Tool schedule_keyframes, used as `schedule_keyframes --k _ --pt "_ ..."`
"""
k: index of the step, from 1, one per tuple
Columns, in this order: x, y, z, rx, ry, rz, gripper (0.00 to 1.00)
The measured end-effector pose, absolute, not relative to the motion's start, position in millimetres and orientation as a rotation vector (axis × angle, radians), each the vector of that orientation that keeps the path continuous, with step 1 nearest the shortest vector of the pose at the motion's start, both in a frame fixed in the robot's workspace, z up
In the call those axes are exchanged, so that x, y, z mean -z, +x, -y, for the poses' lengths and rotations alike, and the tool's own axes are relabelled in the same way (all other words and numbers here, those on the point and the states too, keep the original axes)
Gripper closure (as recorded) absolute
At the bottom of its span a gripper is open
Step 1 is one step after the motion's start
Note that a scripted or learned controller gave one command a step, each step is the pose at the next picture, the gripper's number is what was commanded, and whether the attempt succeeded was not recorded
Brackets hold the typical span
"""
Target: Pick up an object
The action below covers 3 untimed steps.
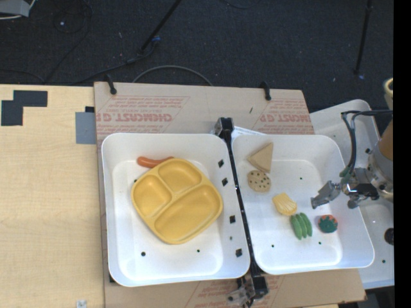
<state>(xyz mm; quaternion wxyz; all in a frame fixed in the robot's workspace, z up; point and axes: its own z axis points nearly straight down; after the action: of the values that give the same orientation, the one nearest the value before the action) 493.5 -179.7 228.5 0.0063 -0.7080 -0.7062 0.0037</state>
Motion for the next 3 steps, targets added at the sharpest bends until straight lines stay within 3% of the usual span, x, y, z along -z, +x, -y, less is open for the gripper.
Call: schedule_keyframes --k 1,3 --pt "-233.8 495.9 179.5 -0.003 -2.219 2.219 0.00" --pt "-136.4 503.5 172.8 -0.005 -2.216 2.216 0.00"
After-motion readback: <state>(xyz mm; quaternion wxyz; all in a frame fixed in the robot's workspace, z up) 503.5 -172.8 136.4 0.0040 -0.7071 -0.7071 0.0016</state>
